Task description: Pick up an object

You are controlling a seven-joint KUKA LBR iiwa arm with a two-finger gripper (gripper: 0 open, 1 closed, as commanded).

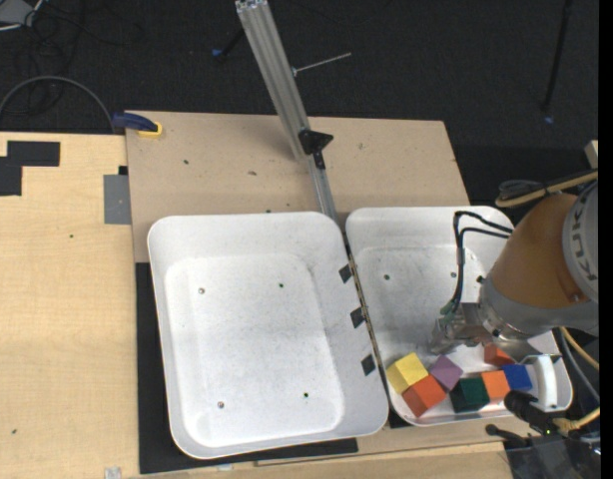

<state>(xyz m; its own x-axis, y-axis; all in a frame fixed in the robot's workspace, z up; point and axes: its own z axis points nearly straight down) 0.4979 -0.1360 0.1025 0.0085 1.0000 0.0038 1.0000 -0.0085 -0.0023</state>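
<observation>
Grey arm (pixel 546 267) enters at frame right, bent down into the right bin (pixel 406 247). I cannot tell the gripper (pixel 448 335) state. Coloured blocks (pixel 456 379) cluster at lower right, just below it.

The arm (pixel 546 267) enters from the right edge, its wrist bent down, gripper (pixel 448 332) low at lower right.
</observation>
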